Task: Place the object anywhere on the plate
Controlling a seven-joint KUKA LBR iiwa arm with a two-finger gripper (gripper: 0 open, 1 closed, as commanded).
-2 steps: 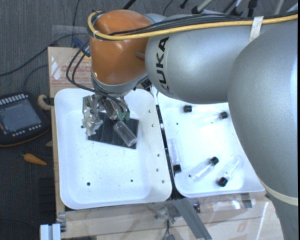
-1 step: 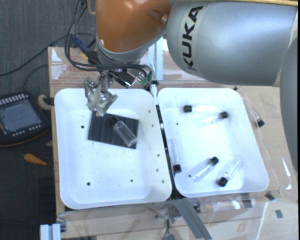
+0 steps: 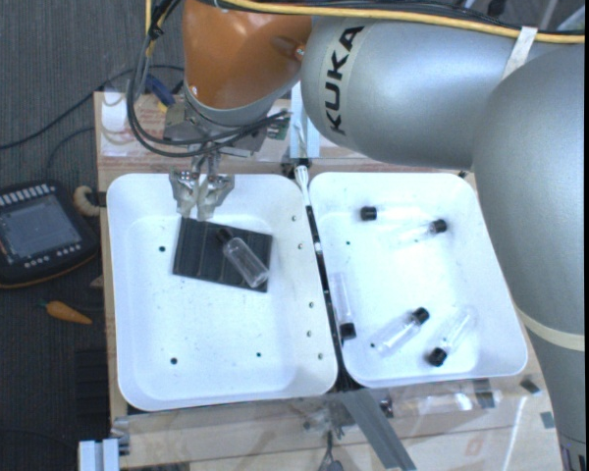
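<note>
A dark square plate [image 3: 204,250] lies in the upper part of the left bin [image 3: 147,361]. A clear vial [image 3: 243,260] rests tilted on the plate's right half, reaching toward its lower right corner. My gripper [image 3: 200,200] hangs just above the plate's top edge, a little left of the vial. Its fingers [image 3: 187,192] stand close together with nothing visible between them.
The right bin [image 3: 491,292] holds several clear vials with black caps, among them one at the top [image 3: 402,226] and one lower down [image 3: 401,330]. The big grey arm covers the top right. A black pendant [image 3: 29,234] lies left of the bench.
</note>
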